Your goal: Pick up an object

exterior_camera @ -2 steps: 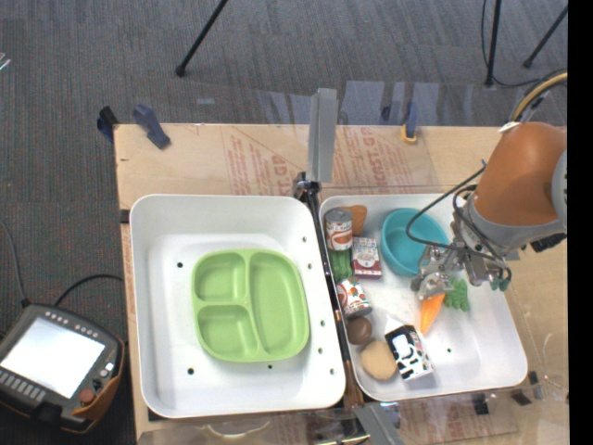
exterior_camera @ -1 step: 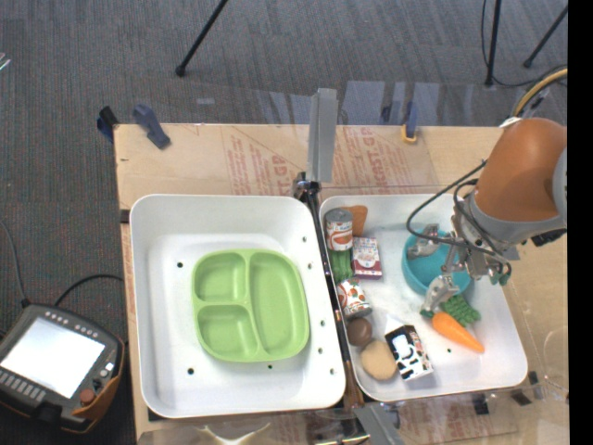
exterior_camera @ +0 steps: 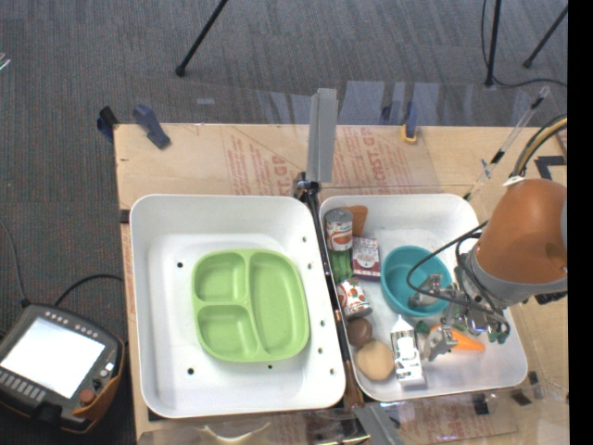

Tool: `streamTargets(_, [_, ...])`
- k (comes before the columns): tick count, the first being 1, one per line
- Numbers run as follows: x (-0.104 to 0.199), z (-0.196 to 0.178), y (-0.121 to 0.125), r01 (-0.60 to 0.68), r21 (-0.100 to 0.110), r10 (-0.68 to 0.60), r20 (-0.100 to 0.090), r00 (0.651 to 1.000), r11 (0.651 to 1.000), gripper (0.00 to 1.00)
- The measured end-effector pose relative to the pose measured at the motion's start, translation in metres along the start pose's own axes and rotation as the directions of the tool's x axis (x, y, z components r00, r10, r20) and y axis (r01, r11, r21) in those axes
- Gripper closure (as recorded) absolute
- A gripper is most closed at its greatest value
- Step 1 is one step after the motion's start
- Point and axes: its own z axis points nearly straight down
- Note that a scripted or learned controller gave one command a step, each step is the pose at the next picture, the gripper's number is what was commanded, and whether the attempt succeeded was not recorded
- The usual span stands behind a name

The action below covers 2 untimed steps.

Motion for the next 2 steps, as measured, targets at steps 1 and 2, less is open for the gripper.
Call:
streamTargets(1, [0.004, -0.001, 0.034, 0.025, 0.000, -0.025, 0.003, 1.000, 1.000, 0.00])
streamTargets(2, [0.041, -0.001, 0.036, -0.057, 0.001, 0.057, 0.002, 0.998, 0.998, 0.00])
